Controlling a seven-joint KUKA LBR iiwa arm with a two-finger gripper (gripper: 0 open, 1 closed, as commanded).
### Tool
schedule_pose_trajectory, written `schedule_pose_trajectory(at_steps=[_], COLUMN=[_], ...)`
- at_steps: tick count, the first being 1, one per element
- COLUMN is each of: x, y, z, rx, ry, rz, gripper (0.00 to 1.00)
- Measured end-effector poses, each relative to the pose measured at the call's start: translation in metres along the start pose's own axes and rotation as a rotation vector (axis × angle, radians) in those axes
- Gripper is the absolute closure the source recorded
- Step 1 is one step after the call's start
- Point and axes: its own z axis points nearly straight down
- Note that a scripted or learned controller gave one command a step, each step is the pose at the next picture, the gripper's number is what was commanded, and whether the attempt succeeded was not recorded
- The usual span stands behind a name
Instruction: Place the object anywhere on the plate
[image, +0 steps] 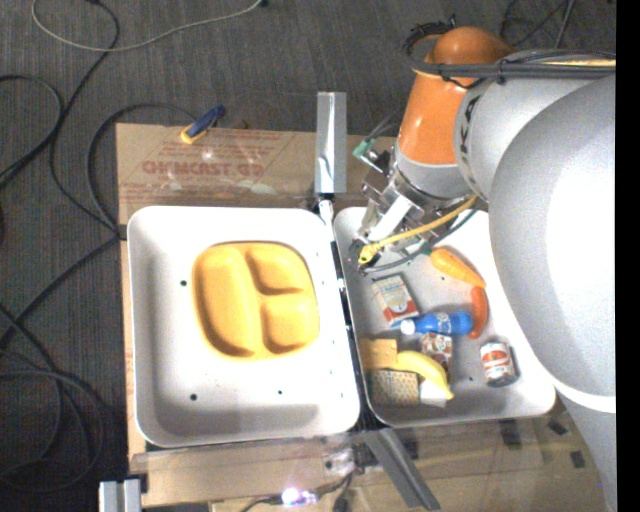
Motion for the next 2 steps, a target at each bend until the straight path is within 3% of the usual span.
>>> schedule_pose_trajectory(at_steps=[1, 2], x=[0.111, 0.092], y=[-0.100, -0.091], z=[0.116, 0.052], rx=[0.001, -0.002], ry=[-0.002, -0.001], rz=[-0.037, -0.027], gripper=[1.00, 1.00])
